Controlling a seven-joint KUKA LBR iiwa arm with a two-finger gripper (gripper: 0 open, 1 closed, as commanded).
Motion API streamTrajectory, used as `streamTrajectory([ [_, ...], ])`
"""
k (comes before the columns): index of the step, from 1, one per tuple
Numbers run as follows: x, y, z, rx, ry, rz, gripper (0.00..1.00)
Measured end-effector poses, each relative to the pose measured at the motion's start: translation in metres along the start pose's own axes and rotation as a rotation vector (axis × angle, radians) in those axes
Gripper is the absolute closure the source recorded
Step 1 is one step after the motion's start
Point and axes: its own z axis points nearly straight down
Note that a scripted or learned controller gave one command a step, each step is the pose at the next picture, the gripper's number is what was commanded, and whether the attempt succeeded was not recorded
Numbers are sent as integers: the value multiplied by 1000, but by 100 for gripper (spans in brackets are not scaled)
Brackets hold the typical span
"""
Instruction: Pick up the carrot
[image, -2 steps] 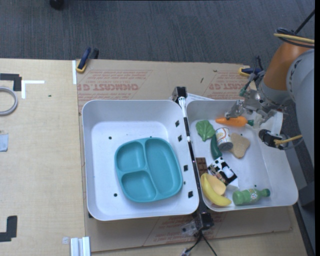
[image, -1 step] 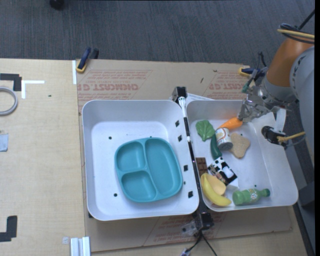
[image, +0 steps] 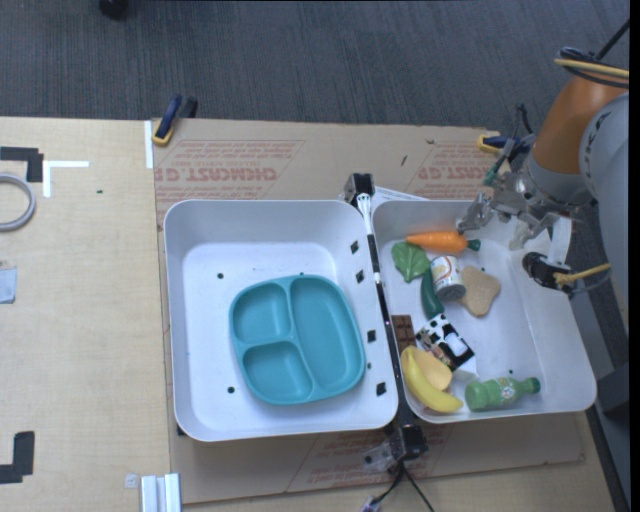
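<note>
In the right white bin (image: 560, 370), the smooth tapered orange carrot (image: 437, 241) is lying near the far wall beside a crinkled green leaf (image: 407, 261), while the metal gripper (image: 497, 212) is hovering just right of it, fingers spread, gripping nothing

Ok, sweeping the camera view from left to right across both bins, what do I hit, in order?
Teal divided plate in the left bin → green leaf → carrot → slice of bread → green bottle low in the right bin → gripper by the carrot's right end.
</note>
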Motion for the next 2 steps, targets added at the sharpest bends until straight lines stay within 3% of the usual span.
streamTrajectory([
  [1,79,-32,20,27,3,39,0],
  [2,78,-32,11,29,2,40,100],
])
